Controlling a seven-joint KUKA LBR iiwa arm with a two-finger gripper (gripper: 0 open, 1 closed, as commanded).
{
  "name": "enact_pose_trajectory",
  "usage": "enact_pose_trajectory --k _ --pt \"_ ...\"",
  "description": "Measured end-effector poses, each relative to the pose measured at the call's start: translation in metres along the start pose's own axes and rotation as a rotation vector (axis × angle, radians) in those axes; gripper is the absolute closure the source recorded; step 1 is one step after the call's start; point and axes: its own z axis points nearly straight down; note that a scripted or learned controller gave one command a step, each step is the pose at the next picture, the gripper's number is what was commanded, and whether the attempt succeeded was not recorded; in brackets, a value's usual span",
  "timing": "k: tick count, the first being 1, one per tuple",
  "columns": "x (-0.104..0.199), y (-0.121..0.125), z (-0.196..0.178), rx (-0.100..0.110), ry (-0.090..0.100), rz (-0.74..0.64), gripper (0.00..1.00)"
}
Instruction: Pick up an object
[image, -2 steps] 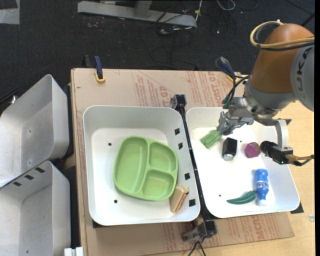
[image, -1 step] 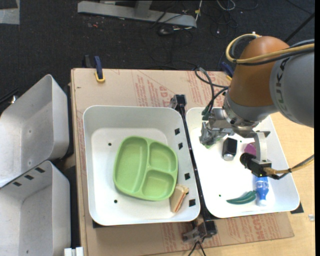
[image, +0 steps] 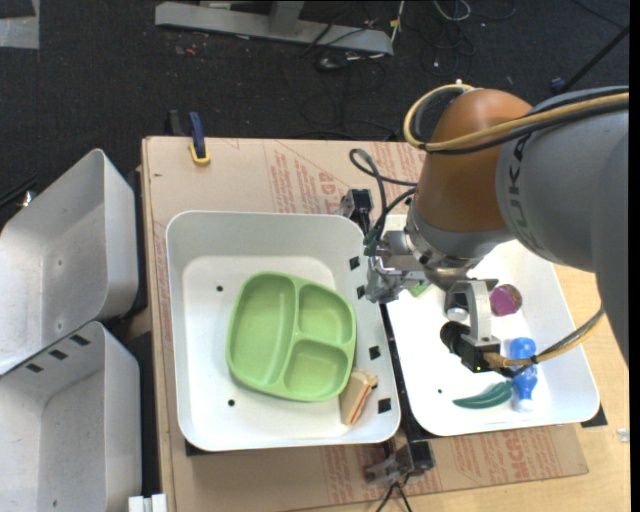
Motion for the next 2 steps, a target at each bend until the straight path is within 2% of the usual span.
enact_pose_trajectory --k 1,2 --pt "0.0406 -0.0165 -0.0038 -0.001 0.000 0.000 1.00" --pt "0.0378 -0.0159 -0.0038 -0.001 -0.001 0.006 0.00"
